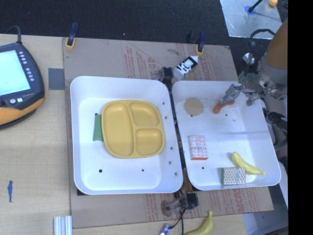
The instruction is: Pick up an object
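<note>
My gripper reaches in from the right over the far part of the right bin. Its tip is right beside a small orange piece; whether it touches or holds it is unclear. In the same bin are a round tan disc, a pink-and-white box, a yellow banana and a greenish speckled block. The left bin holds a yellow divided plate lying partly over a green flat item.
A teach pendant lies on the bench at far left. A black-and-white object sits behind the bins. A second banana lies in front of them. Clamps hold the cardboard's far edge.
</note>
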Motion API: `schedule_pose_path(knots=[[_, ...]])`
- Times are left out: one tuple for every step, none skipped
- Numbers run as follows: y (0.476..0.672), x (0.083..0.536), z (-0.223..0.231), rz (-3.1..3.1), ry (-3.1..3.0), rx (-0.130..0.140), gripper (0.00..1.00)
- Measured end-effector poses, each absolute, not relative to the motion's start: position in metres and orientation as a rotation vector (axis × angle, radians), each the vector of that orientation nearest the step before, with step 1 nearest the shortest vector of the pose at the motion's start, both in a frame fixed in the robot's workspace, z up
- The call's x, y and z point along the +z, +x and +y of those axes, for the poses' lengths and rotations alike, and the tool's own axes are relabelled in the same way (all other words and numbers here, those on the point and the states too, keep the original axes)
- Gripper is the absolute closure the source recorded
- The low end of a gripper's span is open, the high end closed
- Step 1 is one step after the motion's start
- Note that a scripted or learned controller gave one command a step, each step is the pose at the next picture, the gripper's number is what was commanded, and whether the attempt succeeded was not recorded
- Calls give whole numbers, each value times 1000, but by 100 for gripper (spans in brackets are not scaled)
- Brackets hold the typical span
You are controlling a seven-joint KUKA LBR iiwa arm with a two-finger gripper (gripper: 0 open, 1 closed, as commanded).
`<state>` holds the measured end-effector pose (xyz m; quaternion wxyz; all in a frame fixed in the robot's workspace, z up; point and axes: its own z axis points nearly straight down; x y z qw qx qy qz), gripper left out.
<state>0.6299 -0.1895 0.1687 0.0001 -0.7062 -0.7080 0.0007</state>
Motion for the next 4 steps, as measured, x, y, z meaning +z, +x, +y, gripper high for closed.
schedule_pose_path(knots=[[656, 91, -200, -2225, -2214, 5, 0], [643, 92, -163, -2225, -2213, 5, 0], [656, 92, -156, -2225, -2216, 2, 0], [598, 97, -119, -2225, -2213, 6, 0]])
